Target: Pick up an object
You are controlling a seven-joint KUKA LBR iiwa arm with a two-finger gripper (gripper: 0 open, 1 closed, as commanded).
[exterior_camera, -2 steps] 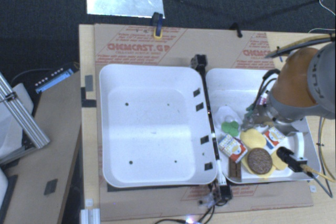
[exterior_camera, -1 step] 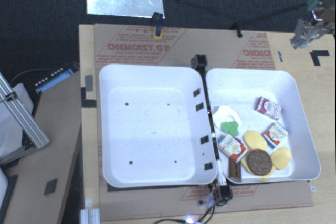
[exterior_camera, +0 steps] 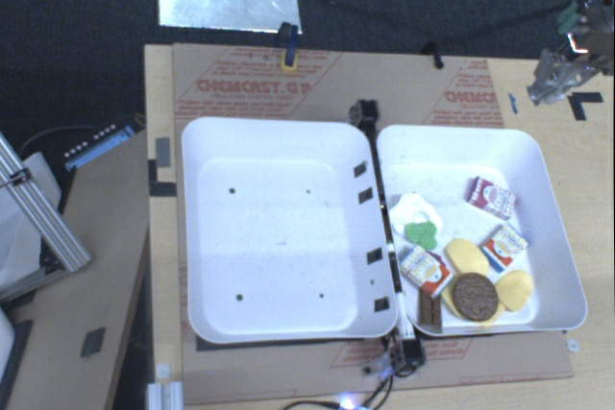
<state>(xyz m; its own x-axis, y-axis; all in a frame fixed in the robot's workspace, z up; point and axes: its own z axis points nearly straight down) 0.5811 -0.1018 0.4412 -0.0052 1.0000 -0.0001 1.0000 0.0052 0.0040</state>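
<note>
Currently, in the camera view, no pick has begun: the gripper [exterior_camera: 555, 84] hangs beyond the far right corner of the right bin [exterior_camera: 538, 158], its finger state indiscernible, while the brown cookie [exterior_camera: 475, 297] and neighbouring items lie in that bin's near half, untouched.
</note>
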